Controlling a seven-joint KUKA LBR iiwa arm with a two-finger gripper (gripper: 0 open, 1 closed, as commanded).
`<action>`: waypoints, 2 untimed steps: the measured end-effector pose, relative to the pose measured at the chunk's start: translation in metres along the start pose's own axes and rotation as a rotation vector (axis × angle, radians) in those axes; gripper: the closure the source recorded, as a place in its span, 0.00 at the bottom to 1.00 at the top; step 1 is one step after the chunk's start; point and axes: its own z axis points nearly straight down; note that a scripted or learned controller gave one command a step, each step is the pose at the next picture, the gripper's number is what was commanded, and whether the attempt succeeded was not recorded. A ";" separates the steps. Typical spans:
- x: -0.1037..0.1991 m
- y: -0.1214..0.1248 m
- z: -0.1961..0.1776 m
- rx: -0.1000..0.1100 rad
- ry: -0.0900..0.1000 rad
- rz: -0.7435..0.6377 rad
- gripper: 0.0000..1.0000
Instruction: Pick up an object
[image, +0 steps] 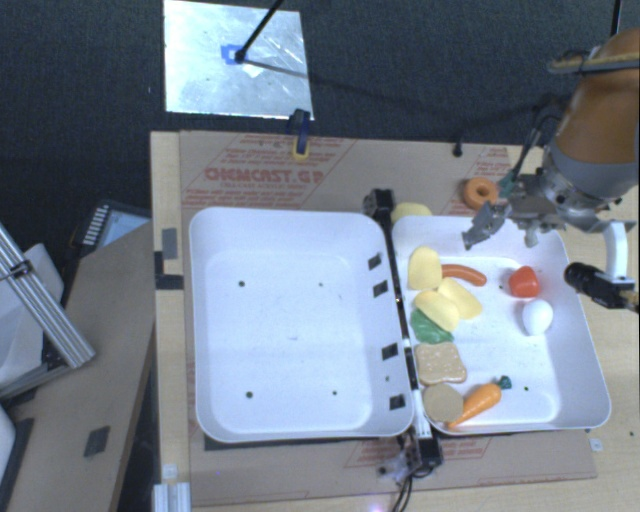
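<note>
The right bin holds several toy foods: a yellow piece, a sausage, a second yellow piece, a green piece, a red tomato, a white egg, a bread slice, a round cookie and a carrot. My gripper hangs above the back of this bin, over bare floor behind the sausage and tomato. Its fingers stand apart, open, with nothing between them.
The left bin lies beside the right one. A donut rests on the bench behind the right bin, close to my wrist. A yellow object sits at that bin's back left corner. A black part of the arm overhangs the right rim.
</note>
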 end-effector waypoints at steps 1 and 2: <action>0.000 0.001 -0.011 -0.003 0.000 -0.002 1.00; 0.071 0.012 -0.049 -0.005 0.003 -0.009 1.00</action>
